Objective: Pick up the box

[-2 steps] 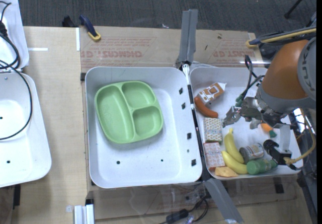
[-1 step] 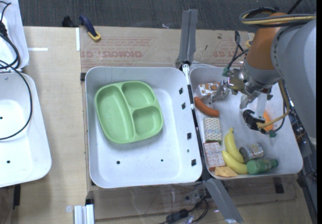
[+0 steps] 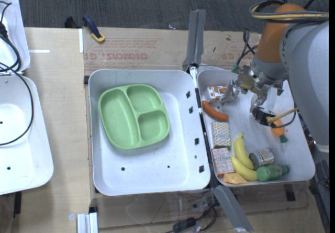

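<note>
Gripper (image 3: 245, 96) above right bin (image 3: 301, 170) clutter

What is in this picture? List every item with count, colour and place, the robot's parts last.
plate: 1, green, three compartments, left bin
left bin: 1, white, centre
right bin: 1, white, beside it
hot dog: 1, red-orange, right bin's upper left
small boxes: 3, patterned white and red, along right bin's left side
bananas: 2, yellow, lower right bin
can: 1, silver, beside bananas
bottle: 1, green, lower right corner
carrot: 1, orange, right side
clamp: 1, blue and yellow, bench top
arm: 1, grey with orange band
tool: 1, over right bin's top
</note>
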Controlling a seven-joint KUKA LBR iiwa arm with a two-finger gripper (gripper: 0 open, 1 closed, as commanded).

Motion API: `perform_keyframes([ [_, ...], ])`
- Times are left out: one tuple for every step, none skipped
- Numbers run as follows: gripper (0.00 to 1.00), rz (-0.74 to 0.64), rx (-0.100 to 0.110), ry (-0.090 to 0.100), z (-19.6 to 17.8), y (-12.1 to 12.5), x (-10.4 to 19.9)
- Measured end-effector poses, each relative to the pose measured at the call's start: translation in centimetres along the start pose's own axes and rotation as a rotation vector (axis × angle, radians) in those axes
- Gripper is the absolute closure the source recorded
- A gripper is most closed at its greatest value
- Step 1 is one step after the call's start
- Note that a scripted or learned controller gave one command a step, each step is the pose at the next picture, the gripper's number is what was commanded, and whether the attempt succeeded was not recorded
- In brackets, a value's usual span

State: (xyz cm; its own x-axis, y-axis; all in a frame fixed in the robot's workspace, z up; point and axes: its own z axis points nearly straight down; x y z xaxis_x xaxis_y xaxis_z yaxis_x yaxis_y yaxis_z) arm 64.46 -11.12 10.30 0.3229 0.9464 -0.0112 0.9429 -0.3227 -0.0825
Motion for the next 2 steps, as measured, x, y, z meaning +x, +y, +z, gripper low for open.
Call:
perform_keyframes([
  [0.00,0.036,-0.050,0.007,-1.6,3.0,-8.0],
  [0.00,0.142,-0.053,-0.009,-1.5,2.7,-6.5],
])
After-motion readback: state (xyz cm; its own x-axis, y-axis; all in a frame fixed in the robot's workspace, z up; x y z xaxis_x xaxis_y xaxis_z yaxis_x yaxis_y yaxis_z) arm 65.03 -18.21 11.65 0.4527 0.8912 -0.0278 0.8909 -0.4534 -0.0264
